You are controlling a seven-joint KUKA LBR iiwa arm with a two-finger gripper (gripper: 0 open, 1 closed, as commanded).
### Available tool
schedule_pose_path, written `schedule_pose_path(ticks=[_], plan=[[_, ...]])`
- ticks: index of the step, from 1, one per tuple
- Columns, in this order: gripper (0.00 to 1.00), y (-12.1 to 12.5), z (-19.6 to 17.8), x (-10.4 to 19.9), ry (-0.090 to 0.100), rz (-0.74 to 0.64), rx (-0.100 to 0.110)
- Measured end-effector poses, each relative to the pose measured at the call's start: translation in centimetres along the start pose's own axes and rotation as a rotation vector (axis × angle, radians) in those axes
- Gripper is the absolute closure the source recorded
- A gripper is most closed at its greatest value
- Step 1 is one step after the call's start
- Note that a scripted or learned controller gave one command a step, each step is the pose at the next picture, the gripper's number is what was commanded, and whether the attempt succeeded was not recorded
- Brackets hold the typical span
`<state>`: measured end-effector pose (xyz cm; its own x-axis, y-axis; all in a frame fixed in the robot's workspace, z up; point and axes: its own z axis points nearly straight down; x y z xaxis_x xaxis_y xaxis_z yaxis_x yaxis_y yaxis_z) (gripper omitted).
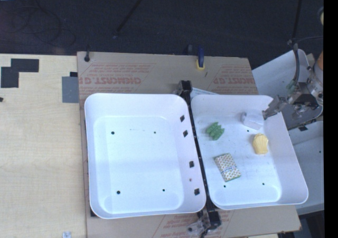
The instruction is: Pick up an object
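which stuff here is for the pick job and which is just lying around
For the job: green object, yellow object, patterned packet, small white piece, right bin, tool.

Lying about: left bin, blue clamp, cardboard sheet.

A brown board (pixel 158 73) lies under the two bins on the desk. Red print runs along its far strip, at 12 o'clock from the left bin (pixel 100 126); it stands upside down to the camera and seems to read "CHEMCAST GP". A second piece of the same print, at 12 o'clock from the right bin (pixel 290 179), shows "GP". Fainter red print at the board's near edge is unreadable.
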<state>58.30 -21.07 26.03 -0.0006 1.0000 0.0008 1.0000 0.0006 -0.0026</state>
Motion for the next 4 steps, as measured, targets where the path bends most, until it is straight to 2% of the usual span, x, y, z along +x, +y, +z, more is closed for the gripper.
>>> schedule_pose_path(ticks=[1, 2, 3, 4], plan=[[0.0, -3.7, 15.9, 1.1, 0.005, 0.0, 0.014], [0.0, 3.8, 4.3, 0.2, -0.006, -0.003, -0.016], [0.0, 6.2, -18.3, 0.3, -0.007, -0.001, -0.02], [0.0, 6.1, -28.6, 9.4, -0.001, -0.009, -0.013]])
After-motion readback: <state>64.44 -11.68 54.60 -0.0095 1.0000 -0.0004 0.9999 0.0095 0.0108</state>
